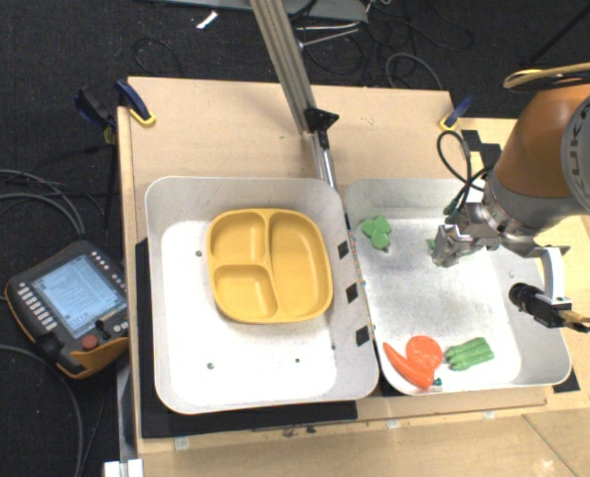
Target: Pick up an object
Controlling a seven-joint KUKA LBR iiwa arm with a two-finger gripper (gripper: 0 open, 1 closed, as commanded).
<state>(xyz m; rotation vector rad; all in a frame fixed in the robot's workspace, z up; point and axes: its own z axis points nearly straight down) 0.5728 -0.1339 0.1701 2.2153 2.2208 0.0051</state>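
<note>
Over the right bin (494, 296), the pincer (446, 249) hangs, its grip state hidden.

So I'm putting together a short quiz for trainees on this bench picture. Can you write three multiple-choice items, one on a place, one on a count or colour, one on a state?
1. Where does the yellow plate lie?
A. in the left bin
B. in the right bin
C. on the floor

2. How many compartments does the plate have?
A. two
B. three
C. five

3. How does the orange toy at the right bin's near edge stand to the gripper?
A. held between its fingers
B. lying apart from it
C. hanging from the arm

Answers:
1 A: the yellow plate sits inside the left bin.
2 B: two compartments at the back and one long one in front.
3 B: the orange toy lies in the right bin, well away from the gripper.
</note>
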